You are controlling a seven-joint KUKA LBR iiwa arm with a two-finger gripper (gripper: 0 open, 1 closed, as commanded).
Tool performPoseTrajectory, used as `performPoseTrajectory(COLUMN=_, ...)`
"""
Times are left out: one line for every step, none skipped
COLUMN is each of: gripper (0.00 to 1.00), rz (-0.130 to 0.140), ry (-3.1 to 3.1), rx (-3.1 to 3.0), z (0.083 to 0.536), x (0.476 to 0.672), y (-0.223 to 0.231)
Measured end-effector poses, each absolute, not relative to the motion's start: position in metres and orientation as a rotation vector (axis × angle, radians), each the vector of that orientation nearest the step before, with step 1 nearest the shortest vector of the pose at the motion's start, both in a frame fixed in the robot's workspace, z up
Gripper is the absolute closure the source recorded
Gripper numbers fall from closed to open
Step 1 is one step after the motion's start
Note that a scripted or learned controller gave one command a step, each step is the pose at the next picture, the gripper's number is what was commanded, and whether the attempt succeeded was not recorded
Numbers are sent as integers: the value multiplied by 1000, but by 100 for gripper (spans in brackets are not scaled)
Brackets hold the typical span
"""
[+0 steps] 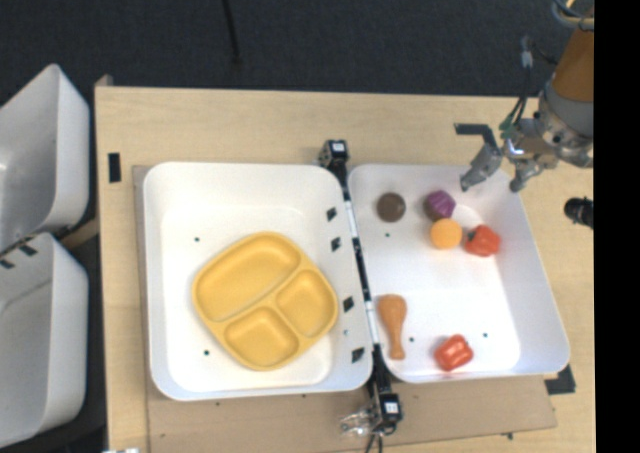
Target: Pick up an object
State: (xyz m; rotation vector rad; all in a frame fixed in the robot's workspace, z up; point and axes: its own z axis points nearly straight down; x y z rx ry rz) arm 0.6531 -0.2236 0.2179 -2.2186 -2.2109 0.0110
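Five toys (445, 233) in our right bin (500, 311); gripper (497, 176) hovers just above the purple one (439, 205), fingers spread wide, holding nothing.

Pale wooden bench (240, 126) — dark carpeted floor (300, 11) beyond

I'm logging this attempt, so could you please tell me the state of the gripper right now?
Gripper: open, holding nothing, poised over the top right corner of the right shallow white bin, above the purple round toy.
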Motion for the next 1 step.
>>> performPoseTrajectory(gripper=0, rz=0, ry=-2224, rx=-2223, z=228, x=656, y=-223)
